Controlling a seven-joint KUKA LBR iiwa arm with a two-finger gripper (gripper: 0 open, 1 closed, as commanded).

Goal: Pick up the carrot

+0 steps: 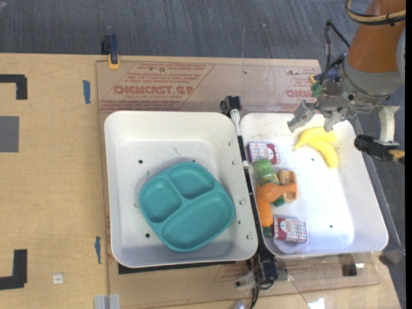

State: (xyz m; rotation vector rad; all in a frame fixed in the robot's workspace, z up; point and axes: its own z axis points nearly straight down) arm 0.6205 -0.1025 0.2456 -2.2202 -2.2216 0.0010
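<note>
The carrot [270, 193] is an orange piece with a bit of green, lying in a cluster of toy food at the left side of the right bin [360, 230]. My gripper [315, 122] hangs over that bin's far edge, well up and to the right of the carrot. Its two fingers [299, 120] are spread open with nothing between them, just above the yellow banana [320, 145].
Around the carrot lie a green item [264, 170], a brownish piece [287, 177], another orange piece [266, 216] and two small red-and-white packs [262, 151] [290, 230]. The left bin [122, 172] holds a teal divided plate [187, 206].
</note>
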